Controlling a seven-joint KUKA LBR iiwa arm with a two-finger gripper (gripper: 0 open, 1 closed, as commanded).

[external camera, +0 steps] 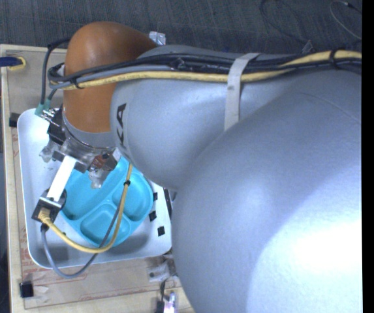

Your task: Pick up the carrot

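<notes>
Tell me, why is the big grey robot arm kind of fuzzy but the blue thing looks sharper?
In the camera view, the grey arm sits close to the lens, so it looks soft and out of focus; the blue tray in the white bin lies farther down and reads sharper; light glares faintly off the arm's upper curve.

— What colours does the arm [258,175] carry?
— Smooth light grey over its bulk, with a burnt-orange band [98,57] above the wrist. A pale yellow cable [252,74] runs along it beside black ones, under a whitish strap [235,90].
— And below?
— A bright sky-blue tray [108,207] sits in a white bin [30,175]. A yellow cable [102,240] loops across the blue.
— The surroundings?
— The bench [10,227] is pale wood-toned, the floor [173,5] dark grey. A blue clamp [0,62] with a yellow end sits at the bench corner.
</notes>
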